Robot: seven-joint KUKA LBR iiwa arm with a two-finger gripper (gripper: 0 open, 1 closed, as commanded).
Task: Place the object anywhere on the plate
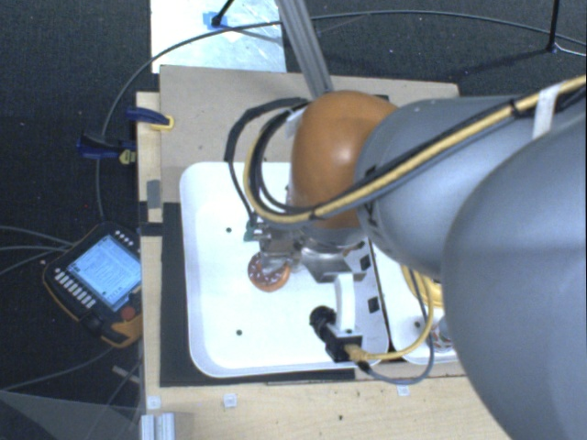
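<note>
The hand [272, 257] sat low over the left white shallow plastic bin [206, 246], mostly covered by the arm's own wrist; whether it was spread or pressed together could not be told. Directly under and touching the lower end of the hand was a small round brown object with a pale speckled centre [271, 274], resting on the bin floor or held just above it; which of the two could not be told. No plate could be made out.

Above the hand rose the orange domed band [335, 154] of the wrist, and to the hand's right the grey arm [495, 236] spread across the frame, hiding most of the second white bin [440, 348], of which a sliver showed at the lower right. Black and yellow cables [261, 168] looped from the wrist down beside the hand. Below and right of the hand a black cable plug [323, 321] hung near a white bracket [346, 305].

Further out, the light tan bench [220, 99] bore the bins on a black mat [171, 337]. Well to the hand's left, off the bench, lay an orange-edged teach pendant with a lit blue screen [99, 278] on dark carpet [64, 62]. Up and left of the hand, a blue clamp with a yellow tip [147, 117] gripped the bench edge.
</note>
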